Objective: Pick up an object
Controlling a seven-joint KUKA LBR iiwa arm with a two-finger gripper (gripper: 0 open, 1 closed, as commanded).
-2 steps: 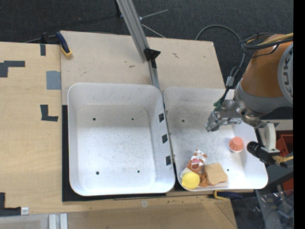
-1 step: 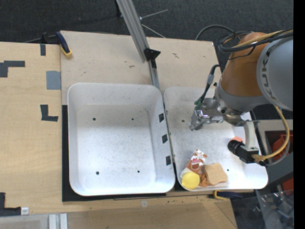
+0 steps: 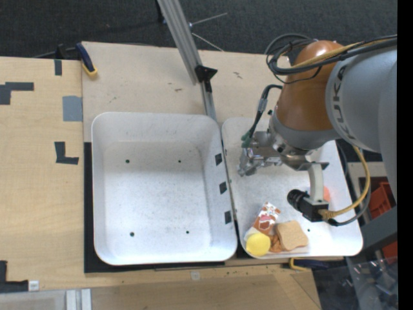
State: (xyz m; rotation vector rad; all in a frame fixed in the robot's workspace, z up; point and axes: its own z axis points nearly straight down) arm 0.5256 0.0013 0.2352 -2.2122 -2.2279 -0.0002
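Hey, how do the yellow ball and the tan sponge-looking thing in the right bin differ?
The yellow ball is round and bright yellow; the tan sponge is flat, blocky and light brown. The ball lies at the bin's near-left corner, the sponge to its right. The ball looks smaller. Both rest in the right bin, beside a small red-and-white object, with the end effector apart from both.

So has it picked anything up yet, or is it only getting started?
Nothing looks picked up yet. The yellow ball, the tan block and the orange-white packet all lie in the near corner of the right bin. In hand: the gripper hangs over that bin's far left part, apart from them. Left to do: move over one, grasp, lift.
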